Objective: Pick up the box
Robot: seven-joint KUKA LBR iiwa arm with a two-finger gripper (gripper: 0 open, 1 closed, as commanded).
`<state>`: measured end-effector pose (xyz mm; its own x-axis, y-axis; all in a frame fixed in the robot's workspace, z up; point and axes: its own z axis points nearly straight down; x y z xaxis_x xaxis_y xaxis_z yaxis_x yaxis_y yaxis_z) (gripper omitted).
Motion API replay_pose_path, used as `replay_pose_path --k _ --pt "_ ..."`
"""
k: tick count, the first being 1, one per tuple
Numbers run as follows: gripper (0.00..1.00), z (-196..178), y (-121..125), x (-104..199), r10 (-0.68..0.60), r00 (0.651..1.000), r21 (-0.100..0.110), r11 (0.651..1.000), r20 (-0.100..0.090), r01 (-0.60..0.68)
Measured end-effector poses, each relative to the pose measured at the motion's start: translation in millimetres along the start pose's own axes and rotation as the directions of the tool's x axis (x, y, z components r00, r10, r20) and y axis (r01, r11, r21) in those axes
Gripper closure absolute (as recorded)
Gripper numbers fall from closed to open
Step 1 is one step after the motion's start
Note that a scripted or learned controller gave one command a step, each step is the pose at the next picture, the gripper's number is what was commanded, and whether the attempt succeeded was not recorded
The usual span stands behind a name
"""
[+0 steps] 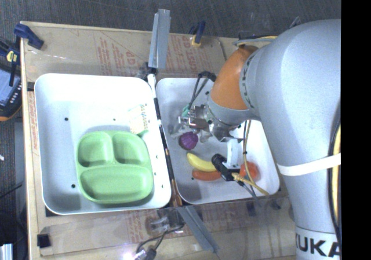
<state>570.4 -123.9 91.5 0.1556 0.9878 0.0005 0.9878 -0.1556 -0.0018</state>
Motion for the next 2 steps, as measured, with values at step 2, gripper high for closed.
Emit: replay_pose_path --k 2 --pt "0.0 0 -4 5 -0.204 0.979 0.002 0.979 -0.001 0.204"
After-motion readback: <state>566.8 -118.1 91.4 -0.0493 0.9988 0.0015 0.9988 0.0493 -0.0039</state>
